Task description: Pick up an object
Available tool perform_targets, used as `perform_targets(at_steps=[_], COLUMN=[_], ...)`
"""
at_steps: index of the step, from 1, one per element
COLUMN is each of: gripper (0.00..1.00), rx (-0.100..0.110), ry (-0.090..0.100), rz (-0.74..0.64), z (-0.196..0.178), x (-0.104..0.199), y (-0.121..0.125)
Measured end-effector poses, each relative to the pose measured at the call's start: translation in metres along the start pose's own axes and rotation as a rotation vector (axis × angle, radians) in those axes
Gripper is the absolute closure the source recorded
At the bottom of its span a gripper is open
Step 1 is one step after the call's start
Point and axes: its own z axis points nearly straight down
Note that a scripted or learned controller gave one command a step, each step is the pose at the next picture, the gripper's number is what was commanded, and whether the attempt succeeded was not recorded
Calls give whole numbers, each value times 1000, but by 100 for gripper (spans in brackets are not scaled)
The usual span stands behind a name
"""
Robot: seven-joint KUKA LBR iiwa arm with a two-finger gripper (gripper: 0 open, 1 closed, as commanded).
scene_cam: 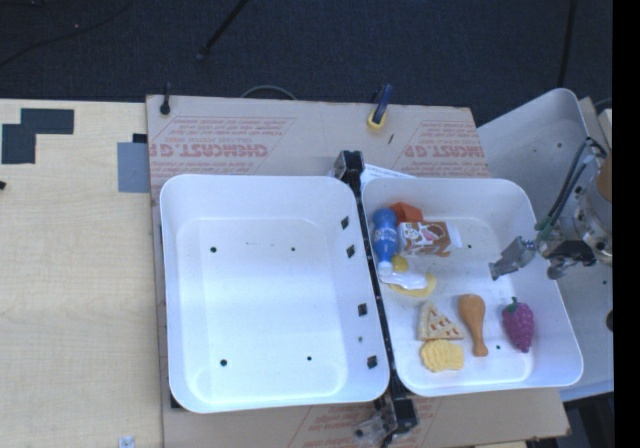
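Two shallow white plastic bins [265, 386], smooth and round-cornered, side by side on cardboard [250, 141] over a pale wooden surface [70, 286]. Right bin: blue bottle [384, 233], carton [423, 237], banana [410, 283], wedge [436, 321], corn-like piece [442, 356], drumstick [474, 320], purple grapes [518, 324]. End effector [515, 258] above the right side, near the grapes, grasping nothing visible; finger state could not be told.

Glossy white plastic bins [180, 236]
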Motion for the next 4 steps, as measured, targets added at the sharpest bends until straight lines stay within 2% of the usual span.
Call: perform_targets(at_steps=[1,2,3,4], gripper=[0,100,100,100], rx=[-1,1,-1,-2], ry=[1,2,-1,2], rz=[-2,5,4,-4], z=[150,136,146,120], x=[21,19,33,73], y=[27,26,11,44])
